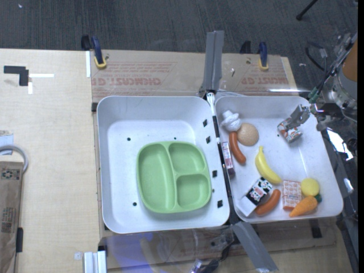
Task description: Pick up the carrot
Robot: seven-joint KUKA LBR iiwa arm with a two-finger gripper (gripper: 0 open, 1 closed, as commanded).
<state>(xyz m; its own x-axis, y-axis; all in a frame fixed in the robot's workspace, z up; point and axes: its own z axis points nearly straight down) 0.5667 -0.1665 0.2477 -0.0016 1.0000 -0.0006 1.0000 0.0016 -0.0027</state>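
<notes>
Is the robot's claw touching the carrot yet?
Apart. The camera view shows the gripper near the right bin's upper right, while the carrot lies at the bottom right corner, with bare white floor between them.

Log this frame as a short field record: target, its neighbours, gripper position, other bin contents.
target: carrot, lying at the near right corner of the right bin
neighbours: yellow lemon just behind it, small carton to its left
gripper: gripper over the far right part of the right bin, apart from the carrot
other items in right bin: banana, two sausages, a round bun
left bin: green divided plate
task status: carrot not yet picked up
</notes>
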